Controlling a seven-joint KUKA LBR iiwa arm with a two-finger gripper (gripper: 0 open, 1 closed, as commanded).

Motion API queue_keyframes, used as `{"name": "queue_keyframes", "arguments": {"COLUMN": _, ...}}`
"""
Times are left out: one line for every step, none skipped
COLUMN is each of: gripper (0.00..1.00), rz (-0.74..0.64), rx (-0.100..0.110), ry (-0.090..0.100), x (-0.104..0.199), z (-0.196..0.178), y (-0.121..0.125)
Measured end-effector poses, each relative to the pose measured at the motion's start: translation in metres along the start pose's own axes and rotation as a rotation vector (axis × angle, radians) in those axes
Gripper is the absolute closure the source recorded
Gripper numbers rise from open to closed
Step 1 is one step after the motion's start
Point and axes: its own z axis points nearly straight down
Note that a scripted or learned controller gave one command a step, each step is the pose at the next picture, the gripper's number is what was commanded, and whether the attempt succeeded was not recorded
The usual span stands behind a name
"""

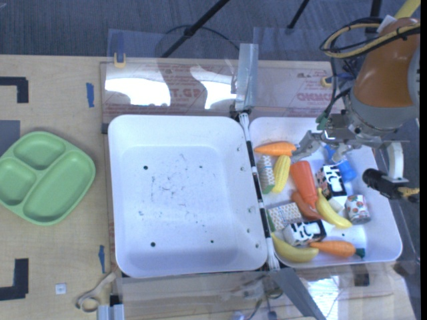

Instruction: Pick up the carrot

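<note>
Two carrots lie in the right bin. One carrot lies across the bin's far left part, orange with a green end. The other carrot lies near the front edge, its green tip pointing right. My gripper hangs over the far middle of the right bin, just right of the far carrot, open with nothing between its fingers. The grey arm with its orange band reaches in from the upper right.
The right bin also holds a corn cob, a red-orange sausage shape, two bananas, a black-and-white toy and small boxes. The left bin is bare white. A green divided plate lies at the far left.
</note>
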Motion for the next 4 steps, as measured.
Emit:
{"name": "queue_keyframes", "arguments": {"gripper": 0.00, "rz": -0.009, "rx": 0.000, "ry": 0.000, "x": -0.003, "z": 0.081, "y": 0.019}}
{"name": "queue_keyframes", "arguments": {"gripper": 0.00, "rz": -0.008, "rx": -0.001, "ry": 0.000, "x": -0.004, "z": 0.081, "y": 0.020}}
{"name": "queue_keyframes", "arguments": {"gripper": 0.00, "rz": -0.264, "rx": -0.008, "ry": -0.001, "x": -0.019, "z": 0.134, "y": 0.024}}
{"name": "queue_keyframes", "arguments": {"gripper": 0.00, "rz": -0.337, "rx": -0.004, "ry": -0.001, "x": -0.028, "z": 0.070, "y": 0.029}}
